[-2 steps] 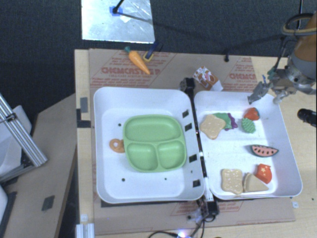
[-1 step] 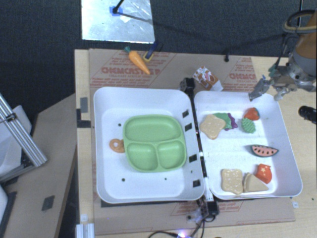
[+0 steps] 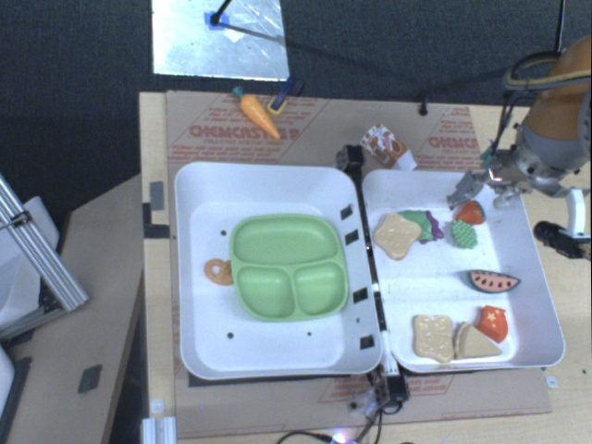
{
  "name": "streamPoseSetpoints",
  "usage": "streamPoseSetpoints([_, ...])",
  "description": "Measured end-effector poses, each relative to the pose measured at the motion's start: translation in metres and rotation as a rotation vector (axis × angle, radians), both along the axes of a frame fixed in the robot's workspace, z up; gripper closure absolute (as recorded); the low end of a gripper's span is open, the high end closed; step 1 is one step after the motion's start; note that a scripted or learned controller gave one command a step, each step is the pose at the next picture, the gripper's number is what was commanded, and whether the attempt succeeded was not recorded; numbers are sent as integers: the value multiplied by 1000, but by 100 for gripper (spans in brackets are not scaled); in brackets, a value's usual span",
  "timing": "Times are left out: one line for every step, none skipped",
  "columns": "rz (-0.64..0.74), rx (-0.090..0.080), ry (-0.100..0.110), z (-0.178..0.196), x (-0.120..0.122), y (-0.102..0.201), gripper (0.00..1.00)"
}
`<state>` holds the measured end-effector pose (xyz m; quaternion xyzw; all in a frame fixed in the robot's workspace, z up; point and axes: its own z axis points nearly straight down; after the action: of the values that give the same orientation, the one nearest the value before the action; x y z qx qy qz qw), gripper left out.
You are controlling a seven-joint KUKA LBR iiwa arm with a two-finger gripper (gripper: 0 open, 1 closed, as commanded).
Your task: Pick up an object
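gripper (image 3: pixel 478 191) above right bin (image 3: pixel 546 313), near red toy (image 3: pixel 471 213)

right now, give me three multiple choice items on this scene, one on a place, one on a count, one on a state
1. Where does the carrot lie?
A. in the right bin
B. on the cardboard behind the left bin
C. on the green tray

2. How many compartments does the green tray have?
A. two
B. three
C. five

3. How does the watermelon slice lie?
A. flat in the right bin
B. on the green tray
C. under the carrot

Key: 1 B, it lies outside both bins; 2 B, one long, two small; 3 A, it rests alone on the floor.
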<state>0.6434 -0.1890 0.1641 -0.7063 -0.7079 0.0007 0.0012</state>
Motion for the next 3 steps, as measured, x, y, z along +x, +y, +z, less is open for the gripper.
streamPoseSetpoints([0,0,0,-57,-7,7,0])
streamPoseSetpoints([0,1,2,-78,-7,7,0])
streamPoseSetpoints([2,-1,-4,-66,-5,6,100])
